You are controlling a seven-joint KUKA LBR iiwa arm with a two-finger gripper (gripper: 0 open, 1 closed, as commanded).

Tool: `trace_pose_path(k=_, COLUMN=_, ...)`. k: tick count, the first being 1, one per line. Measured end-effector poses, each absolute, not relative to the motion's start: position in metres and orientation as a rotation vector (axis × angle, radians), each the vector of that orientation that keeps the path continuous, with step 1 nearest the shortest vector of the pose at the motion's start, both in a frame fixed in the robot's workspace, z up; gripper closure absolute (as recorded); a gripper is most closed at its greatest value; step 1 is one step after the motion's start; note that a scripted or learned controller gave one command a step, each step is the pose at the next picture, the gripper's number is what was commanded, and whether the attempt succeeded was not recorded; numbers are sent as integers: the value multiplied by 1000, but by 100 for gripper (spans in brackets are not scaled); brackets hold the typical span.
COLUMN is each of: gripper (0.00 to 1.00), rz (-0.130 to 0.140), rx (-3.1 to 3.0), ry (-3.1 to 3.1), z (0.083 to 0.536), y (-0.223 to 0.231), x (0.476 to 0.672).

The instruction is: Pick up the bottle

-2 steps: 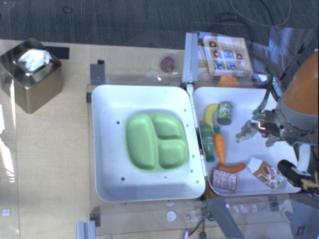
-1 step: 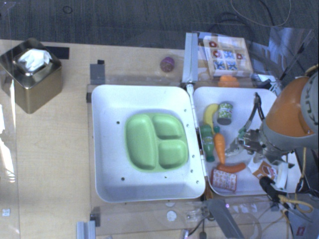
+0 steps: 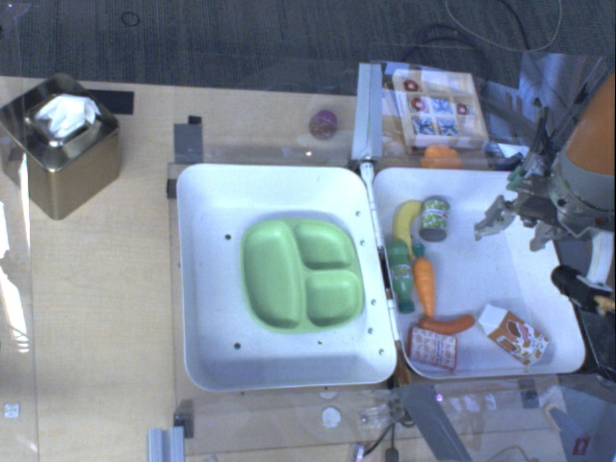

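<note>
The bottle (image 3: 401,279) is not yet picked; it lies at the right bin's (image 3: 539,296) left wall. The gripper (image 3: 515,221) is seen at upper right, fingers probably spread wide, nothing held.

A pale wooden bench (image 3: 115,287) fills most of the view, with a strip of dark grey carpeted floor (image 3: 241,17) running along the far edge. On the carpet a thin grey cable (image 3: 510,17) loops toward the far right corner. Near the bench's left edge stands a brass-coloured tissue box (image 3: 63,147) with white tissue showing at its top. A small purple ball (image 3: 323,123) lies on the wood close to the far edge. Soft, even light falls from above, with faint glare streaks on the left side of the wood
</note>
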State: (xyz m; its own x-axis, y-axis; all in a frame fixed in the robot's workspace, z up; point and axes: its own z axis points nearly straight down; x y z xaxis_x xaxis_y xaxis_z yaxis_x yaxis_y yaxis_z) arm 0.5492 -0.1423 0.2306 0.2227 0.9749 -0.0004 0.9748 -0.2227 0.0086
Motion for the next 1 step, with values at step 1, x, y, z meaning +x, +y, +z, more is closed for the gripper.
trace_pose_path(k=1, gripper=0, rz=3, rx=2434, ry=1983, z=164, y=-146, x=496)
